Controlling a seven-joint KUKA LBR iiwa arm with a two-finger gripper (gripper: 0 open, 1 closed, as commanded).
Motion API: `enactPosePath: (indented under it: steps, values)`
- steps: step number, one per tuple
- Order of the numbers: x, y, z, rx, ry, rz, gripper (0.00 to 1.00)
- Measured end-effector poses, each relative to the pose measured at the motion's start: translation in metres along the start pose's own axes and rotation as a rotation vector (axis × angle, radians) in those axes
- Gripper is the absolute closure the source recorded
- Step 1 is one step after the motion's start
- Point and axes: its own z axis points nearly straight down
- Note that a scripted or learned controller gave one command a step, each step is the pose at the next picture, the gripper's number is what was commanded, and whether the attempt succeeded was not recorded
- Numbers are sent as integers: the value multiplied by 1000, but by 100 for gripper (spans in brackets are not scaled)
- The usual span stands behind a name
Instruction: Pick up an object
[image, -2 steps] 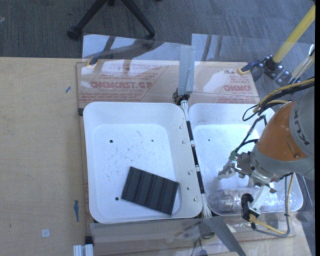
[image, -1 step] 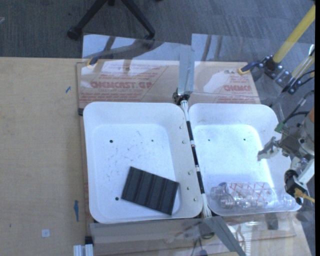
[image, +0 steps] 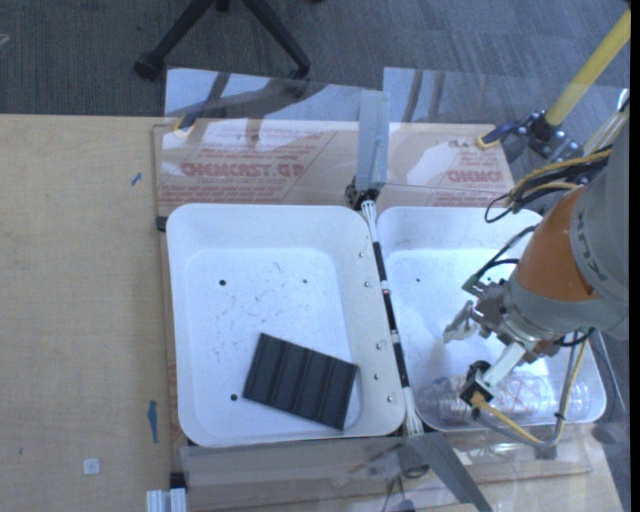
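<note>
Camera view: the arm (image: 560, 260) reaches over the right bin (image: 430, 270), and the claw (image: 463, 326) hangs low above its near end. Whether the claw is apart or together I cannot tell, because the wrist covers it from this angle.

Just below it, in the near corner of that bin, lies a clear plastic thing (image: 525, 398), maybe a crumpled bottle or a bag. It looks light, thin and slick, and likely to buckle or squirt away under a squeeze, so a hold across its narrower middle seems safest. Its outline melts into the white floor and the arm covers part of it, so its real shape is uncertain.

In the left bin (image: 180, 230) a dark ribbed panel (image: 300, 380) lies flat near the front wall. It appears stiff and thin, and hard to grip except by an edge.
</note>
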Motion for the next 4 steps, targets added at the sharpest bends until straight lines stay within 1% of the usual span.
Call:
enactPosePath:
  steps: [1, 2, 3, 4]
  values:
    - [-27, 21, 11, -5, 8, -76, 0]
    - [-84, 33, -80, -1, 0, 111, 0]
    - [-83, 33, -87, 2, -3, 107, 100]
    - [-28, 37, -138, 0, -1, 549, 100]
